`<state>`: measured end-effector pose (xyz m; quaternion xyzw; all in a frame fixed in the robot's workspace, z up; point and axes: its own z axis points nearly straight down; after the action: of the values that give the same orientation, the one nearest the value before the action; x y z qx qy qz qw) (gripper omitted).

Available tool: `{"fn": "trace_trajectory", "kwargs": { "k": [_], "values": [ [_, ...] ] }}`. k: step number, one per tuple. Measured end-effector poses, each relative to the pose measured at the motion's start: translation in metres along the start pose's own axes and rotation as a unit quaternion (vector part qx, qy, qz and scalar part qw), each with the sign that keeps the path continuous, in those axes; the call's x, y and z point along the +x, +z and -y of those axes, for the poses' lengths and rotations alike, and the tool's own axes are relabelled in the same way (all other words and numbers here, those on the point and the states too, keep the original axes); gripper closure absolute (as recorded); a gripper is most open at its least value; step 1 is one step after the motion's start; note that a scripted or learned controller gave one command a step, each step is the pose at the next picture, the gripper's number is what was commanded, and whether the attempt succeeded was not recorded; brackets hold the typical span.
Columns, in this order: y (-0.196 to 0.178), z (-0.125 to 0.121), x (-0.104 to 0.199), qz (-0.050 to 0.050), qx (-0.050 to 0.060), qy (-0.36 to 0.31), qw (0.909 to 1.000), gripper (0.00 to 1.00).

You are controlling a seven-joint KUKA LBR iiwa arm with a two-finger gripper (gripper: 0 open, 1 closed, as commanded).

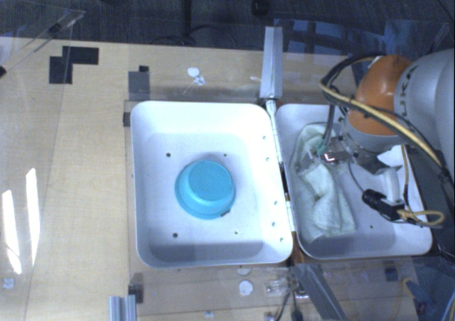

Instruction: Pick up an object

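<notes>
The tool (321, 156) is down on the white cloth (321, 186) in the right bin (398, 241), probably to pinch it; its grip state I cannot tell. A blue bowl (205, 188) sits mid left bin (153, 170).

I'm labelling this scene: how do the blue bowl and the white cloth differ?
The blue bowl is round and rigid; the white cloth is crumpled and limp. The bowl sits in the left bin, apart from the arm; the cloth lies in the right bin, beneath the gripper. Both rest on bin floors.
</notes>
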<state>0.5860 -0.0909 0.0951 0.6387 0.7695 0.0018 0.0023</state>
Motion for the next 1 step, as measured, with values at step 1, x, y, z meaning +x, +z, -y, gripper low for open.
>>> {"fn": "trace_trajectory", "kwargs": {
  "k": [1],
  "values": [
    [-0.0096,-0.0017,0.0011,0.0,-0.001,-0.001,1.0,1.0]
  ]
}}
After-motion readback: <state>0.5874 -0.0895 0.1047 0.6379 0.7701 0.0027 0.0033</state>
